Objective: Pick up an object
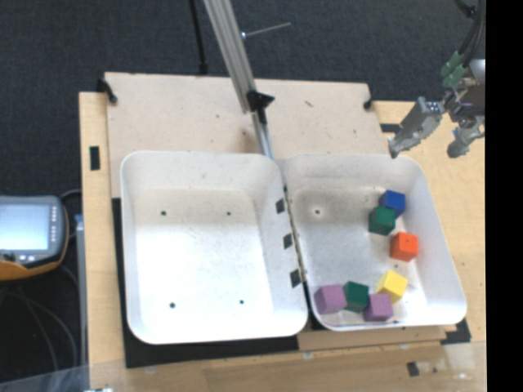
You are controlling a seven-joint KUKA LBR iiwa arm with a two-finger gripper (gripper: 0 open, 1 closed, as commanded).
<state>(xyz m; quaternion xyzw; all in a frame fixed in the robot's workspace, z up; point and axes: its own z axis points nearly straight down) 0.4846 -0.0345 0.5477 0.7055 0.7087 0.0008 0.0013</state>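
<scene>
Camera view puts our gripper (433, 137) at the upper right, above the far right corner of the right bin (437, 219), with its two fingers spread apart, nothing between them, and touching none of the blocks. Below and to the left of it, the blocks lie along the right bin's right side and near edge: a blue cube (393, 201) just beside a green cube (381, 220), an orange cube (404, 246), a yellow cube (393, 284), then two purple cubes (330, 298) flanking a second green one. We see the arm cut off at the right edge, and the wrist is hard to make out.
</scene>
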